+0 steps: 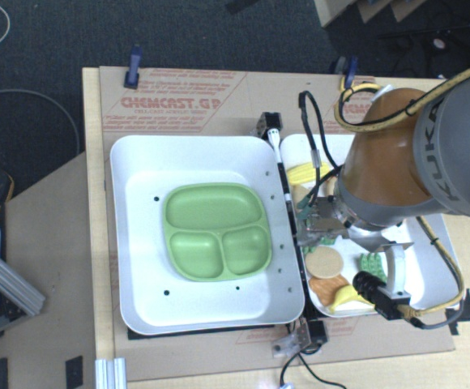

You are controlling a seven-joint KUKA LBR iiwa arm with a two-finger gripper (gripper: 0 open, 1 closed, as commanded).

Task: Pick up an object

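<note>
The arm's orange and grey wrist hangs low over the right bin [429, 278] and covers most of it. My gripper [320, 225] reaches down near that bin's left wall among small objects. Around it lie a yellow piece [301, 173], a green item [373, 264], a round tan disc [326, 262] and an orange and yellow piece [339, 293] at the front. Nothing can be made out between the gripper's tips.
The left bin [134, 217] holds a green divided plate [217, 230]. Black cables loop over the right bin's back edge and front right corner. A brown cardboard sheet [170, 96] lies behind the bins.
</note>
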